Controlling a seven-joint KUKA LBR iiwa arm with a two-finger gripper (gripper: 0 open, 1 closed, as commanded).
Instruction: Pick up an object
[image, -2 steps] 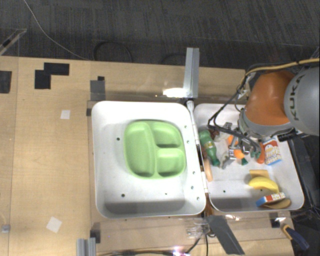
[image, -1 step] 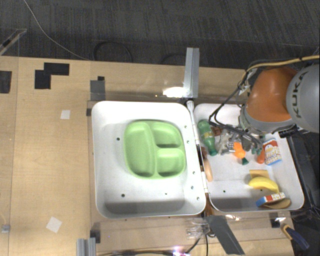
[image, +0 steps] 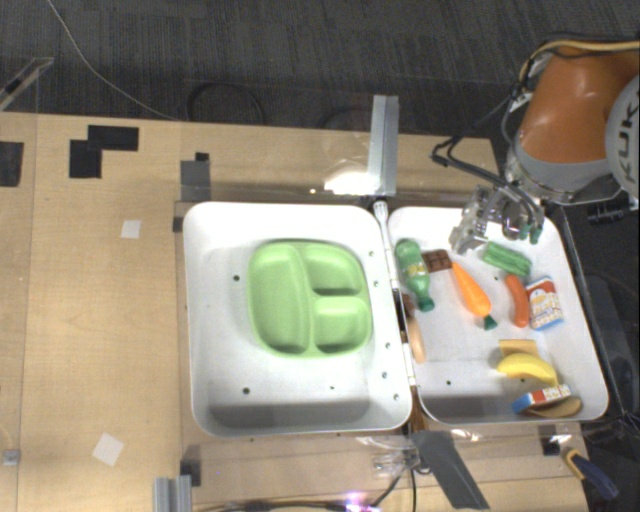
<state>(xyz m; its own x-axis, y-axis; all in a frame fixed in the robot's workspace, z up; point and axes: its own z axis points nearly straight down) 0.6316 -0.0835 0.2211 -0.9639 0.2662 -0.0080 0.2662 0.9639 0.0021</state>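
Arm (image: 570, 110) reaches in, pincer (image: 478, 232) above right bin (image: 590, 385).

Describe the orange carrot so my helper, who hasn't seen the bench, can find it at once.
Look in the right-hand shallow white bin. Near its middle, right of the green toy bottle, lies the orange plastic carrot, slanted, its green tip nearest the camera. The reddish sausage-shaped toy beside it lacks that point and green end.
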